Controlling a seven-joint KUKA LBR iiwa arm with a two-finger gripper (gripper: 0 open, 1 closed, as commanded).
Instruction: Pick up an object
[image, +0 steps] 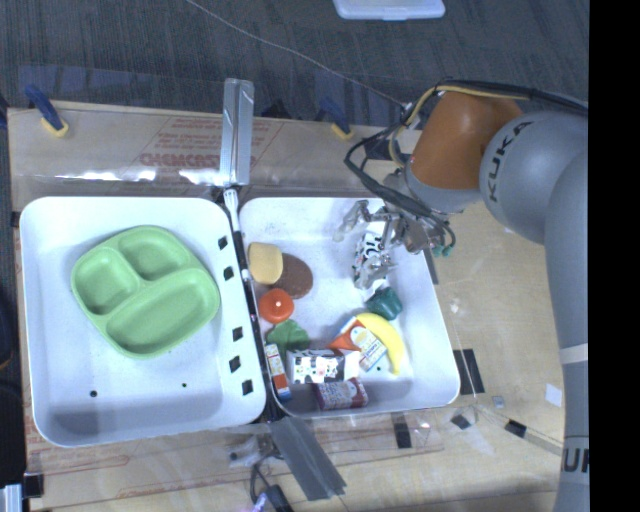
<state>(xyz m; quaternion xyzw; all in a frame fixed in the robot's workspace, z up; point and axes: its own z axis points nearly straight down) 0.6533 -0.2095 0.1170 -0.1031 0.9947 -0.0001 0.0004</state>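
Gripper (372, 250) hangs right of centre in my frame, in the right bin (425, 345); whether it is wide or narrow I cannot tell. Nearest is 1 green piece (384, 302) just below it, then the banana (388, 340)

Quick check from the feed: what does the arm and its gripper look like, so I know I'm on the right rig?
Grey arm with rounded links and dark KUKA lettering, an orange band above the wrist. Black cables loop around that band, one yellow among them. The gripper is a silvery metal assembly with black-and-white parts.
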